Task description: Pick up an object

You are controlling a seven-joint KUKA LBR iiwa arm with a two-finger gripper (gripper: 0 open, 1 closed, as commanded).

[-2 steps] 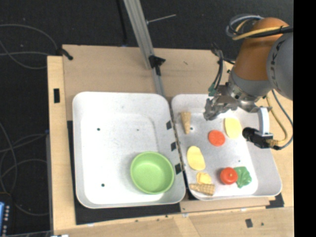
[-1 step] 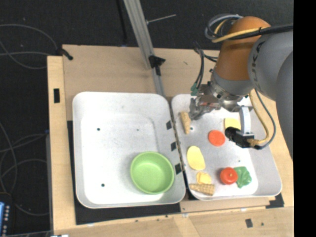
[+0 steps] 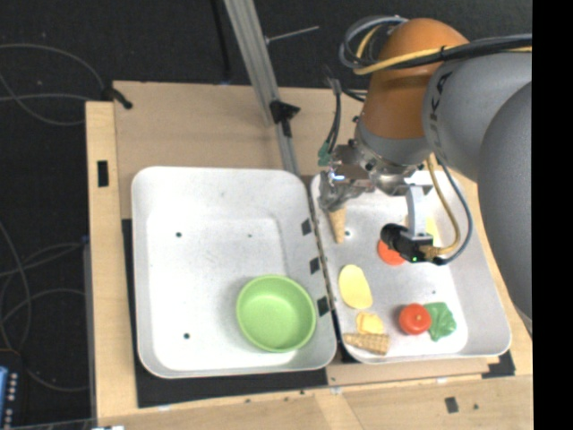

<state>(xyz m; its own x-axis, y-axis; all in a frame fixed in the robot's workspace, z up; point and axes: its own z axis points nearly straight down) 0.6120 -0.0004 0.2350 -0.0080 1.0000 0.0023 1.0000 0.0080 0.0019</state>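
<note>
This is a robotics lab, set up for testing rather than for living or cooking. A plain plywood worktop point(image 3: 206, 124) stands on dark floor where loose black cables point(image 3: 40, 70) trail. Two shallow white bins point(image 3: 161, 240) sit side by side on it, holding toy food such as a plastic tomato point(image 3: 414, 318) and a green bowl point(image 3: 276, 313). An aluminium rail point(image 3: 255, 56) rises from the worktop's far edge, and a large grey-and-orange industrial arm point(image 3: 421, 79) carries exposed hoses.

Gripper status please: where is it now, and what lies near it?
Gripper low over right bin, far left corner. Cone-shaped toy directly under it, grasp not confirmed. Orange piece and yellow piece nearby; green bowl in left bin.
</note>
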